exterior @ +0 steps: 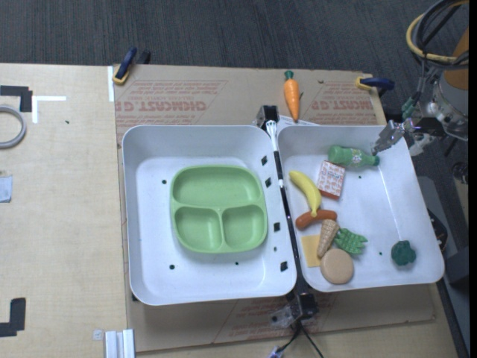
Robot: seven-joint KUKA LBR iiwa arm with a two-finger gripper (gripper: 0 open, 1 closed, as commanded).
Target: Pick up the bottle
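The green bottle point(350, 156) lies on its side near the back wall of the right bin point(387, 200), its pale cap end pointing right. My gripper point(400, 139) hangs over the bin's back right corner, just right of the bottle's cap and slightly above it. Its two fingers point(384, 139) are spread apart with nothing between them.
Toy food fills the right bin: a banana point(306, 190), a red-and-white square packet point(332, 178), a sausage point(316, 218), a cone point(327, 236), leafy greens point(350, 241), a round bun point(337, 266) and a broccoli point(403, 253). A green divided plate point(219, 209) sits in the left bin. A carrot point(291, 94) lies behind the bins.
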